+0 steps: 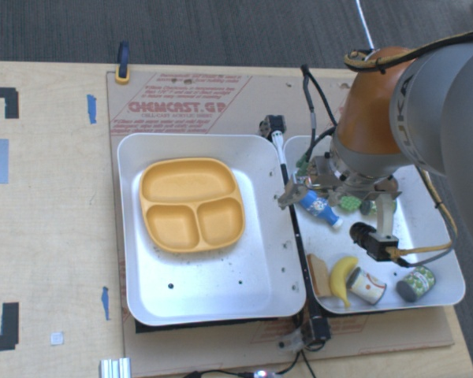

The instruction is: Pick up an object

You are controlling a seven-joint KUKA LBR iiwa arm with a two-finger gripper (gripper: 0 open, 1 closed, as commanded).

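Far to my end effector's left, in the left bin (134, 235), sits an orange divided plate (192, 203): stiff and broad, with no good edge to pinch.

Behind it to the left, red print on the brown sheet (181, 105) over the worktop reads roughly "CHEMCAST GP"; the smaller lines are too fine to read.

My end effector (348, 189) hangs low over the right bin (449, 278). Whether it is open or closed, I cannot tell.

Just beside it to the left lies a small blue-and-white bottle (318, 208), tilted. I judge it light, rigid and slippery; best pinched across the middle. Its label is unreadable.

Toward the near rim below me lies a banana (343, 278), likely a light toy; grip mid-curve. A white cup-like piece (368, 287) touches it.

Nearer the right corner sits a grey-green can (416, 283), its label illegible.
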